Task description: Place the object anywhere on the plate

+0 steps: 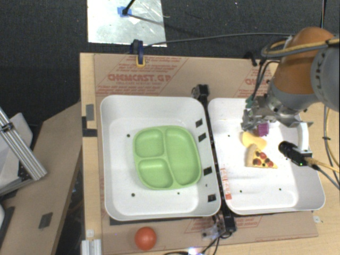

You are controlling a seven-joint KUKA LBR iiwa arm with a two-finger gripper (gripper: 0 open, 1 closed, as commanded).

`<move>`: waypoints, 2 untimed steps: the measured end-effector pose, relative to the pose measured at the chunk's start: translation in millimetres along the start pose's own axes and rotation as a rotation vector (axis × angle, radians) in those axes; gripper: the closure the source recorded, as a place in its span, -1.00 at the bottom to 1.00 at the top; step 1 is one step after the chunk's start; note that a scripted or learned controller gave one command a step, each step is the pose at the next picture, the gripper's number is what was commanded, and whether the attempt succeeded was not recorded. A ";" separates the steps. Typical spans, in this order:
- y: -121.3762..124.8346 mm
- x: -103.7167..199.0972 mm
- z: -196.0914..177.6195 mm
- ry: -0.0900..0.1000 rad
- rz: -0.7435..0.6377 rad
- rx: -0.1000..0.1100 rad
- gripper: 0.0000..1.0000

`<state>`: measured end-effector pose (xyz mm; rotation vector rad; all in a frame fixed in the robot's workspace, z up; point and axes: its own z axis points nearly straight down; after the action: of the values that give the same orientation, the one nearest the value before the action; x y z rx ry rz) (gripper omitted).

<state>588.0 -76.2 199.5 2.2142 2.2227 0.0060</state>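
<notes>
The object, as far as we can judge, is one of the small toy foods in the right-hand shallow white bin point(276, 195): a pizza-slice toy with yellow crust and red dots point(258, 159), and touching its upper end a plain yellow rounded piece point(253, 138). Which of the two is meant we cannot tell.

Starting nearest to us, an orange-red ball point(145, 238) rests on the wooden table point(64, 158), just outside the front rim of the left-hand shallow white bin point(114, 142). Inside that bin lies the light green plastic plate with three compartments point(167, 156), near the bin's middle and bearing nothing. The pizza slice and the yellow piece are well apart from it, across the black clips joining the two bins.

Farther back in the right bin, the two-finger gripper point(256, 122) hangs just above the yellow piece, with a small purple block point(262, 127) showing at its tip. Whether the jaws are clenched on that block or released we cannot tell. Above the gripper rises the grey arm with its orange band point(303, 52).

Beyond the bins, a blue clamp point(138, 50) grips the table's far edge below a silvery sheet point(125, 15).
</notes>
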 end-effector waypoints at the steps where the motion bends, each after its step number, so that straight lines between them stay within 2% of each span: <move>1: 1.8 -0.2 -54.0 0.000 0.000 -0.001 1.00; 2: -5.7 54.0 -52.0 0.002 -0.005 0.005 1.00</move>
<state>581.8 -22.2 251.5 2.2120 2.2313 0.0024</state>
